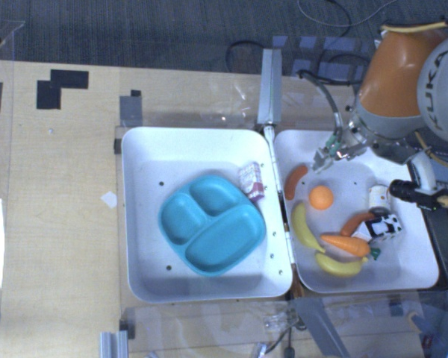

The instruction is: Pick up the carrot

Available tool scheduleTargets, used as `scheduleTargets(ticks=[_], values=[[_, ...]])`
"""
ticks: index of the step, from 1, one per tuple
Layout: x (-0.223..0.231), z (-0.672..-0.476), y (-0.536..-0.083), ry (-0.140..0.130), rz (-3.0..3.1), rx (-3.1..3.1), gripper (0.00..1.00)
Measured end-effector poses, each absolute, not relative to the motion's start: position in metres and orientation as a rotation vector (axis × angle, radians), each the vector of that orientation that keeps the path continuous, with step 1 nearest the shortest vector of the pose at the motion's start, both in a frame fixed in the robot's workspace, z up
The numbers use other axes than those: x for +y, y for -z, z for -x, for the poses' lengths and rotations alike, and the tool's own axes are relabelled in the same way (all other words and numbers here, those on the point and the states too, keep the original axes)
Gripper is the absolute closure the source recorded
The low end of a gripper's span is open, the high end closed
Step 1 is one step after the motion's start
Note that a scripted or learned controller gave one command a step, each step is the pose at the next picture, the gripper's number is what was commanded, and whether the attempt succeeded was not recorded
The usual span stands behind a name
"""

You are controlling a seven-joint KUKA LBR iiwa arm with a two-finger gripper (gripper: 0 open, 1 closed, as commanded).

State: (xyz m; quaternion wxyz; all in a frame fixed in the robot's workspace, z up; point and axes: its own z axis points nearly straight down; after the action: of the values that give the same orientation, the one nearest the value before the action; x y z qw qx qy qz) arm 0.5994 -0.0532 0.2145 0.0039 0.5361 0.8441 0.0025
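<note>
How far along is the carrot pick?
Done: nothing that shows; the carrot lies in the right bin, resting across the bananas. In hand: the gripper hangs over the bin's far side, above the orange ball and apart from the carrot, with nothing between its fingers. Left: travel to the carrot, descend, grasp, lift.

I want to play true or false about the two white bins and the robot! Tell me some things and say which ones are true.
1. The orange carrot lies in the right white bin. True.
2. The blue divided plate sits in the right bin. False: it sits in the left white bin.
3. The carrot rests beside a yellow banana. True.
4. The gripper holds the carrot. False: it is up near the bin's far edge, apart from the carrot.
</note>
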Motion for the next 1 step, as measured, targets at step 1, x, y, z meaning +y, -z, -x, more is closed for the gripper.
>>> scheduleTargets(ticks=[1], values=[[-0.0534,-0.5992,-0.2143,-0.007,-1.68,2.646,0.0]])
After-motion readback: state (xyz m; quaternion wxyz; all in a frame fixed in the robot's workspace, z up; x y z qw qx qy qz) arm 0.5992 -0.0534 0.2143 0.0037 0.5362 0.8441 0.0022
